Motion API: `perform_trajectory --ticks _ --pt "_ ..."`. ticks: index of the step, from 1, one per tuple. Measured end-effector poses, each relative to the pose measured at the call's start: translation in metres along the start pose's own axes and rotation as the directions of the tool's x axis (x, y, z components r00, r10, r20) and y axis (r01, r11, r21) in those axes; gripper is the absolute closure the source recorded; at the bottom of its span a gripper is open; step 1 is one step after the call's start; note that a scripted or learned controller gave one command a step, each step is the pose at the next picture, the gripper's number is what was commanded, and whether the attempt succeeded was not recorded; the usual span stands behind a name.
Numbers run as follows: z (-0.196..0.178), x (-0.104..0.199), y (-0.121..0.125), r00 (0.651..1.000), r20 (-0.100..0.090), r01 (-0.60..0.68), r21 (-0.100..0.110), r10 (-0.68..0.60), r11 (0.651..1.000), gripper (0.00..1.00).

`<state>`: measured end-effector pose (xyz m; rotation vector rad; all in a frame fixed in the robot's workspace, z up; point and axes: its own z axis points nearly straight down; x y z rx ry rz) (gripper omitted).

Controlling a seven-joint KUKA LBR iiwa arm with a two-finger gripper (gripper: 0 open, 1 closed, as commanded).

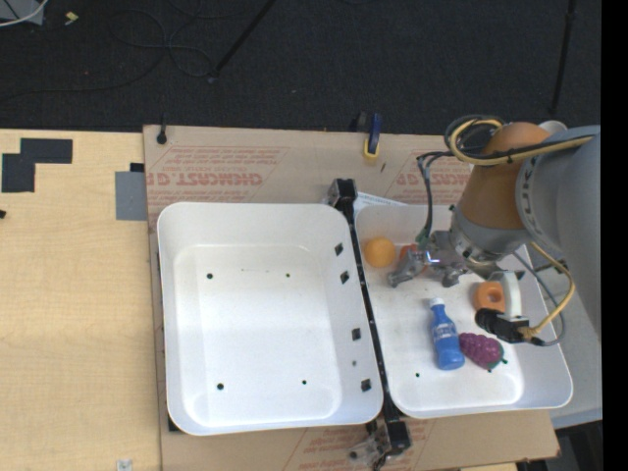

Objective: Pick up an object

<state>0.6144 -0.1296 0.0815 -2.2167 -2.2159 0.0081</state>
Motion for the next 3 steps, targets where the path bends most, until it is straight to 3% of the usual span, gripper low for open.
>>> perform_trajectory --ticks 1,3 --pt "-0.002 0.029 0.027 1.000 0.002 0.005 0.012 -0.005 1.000 0.00" --pt "-0.003 -0.047 0.029 1.000 0.000 0.001 -0.002 -0.001 1.000 0.00"
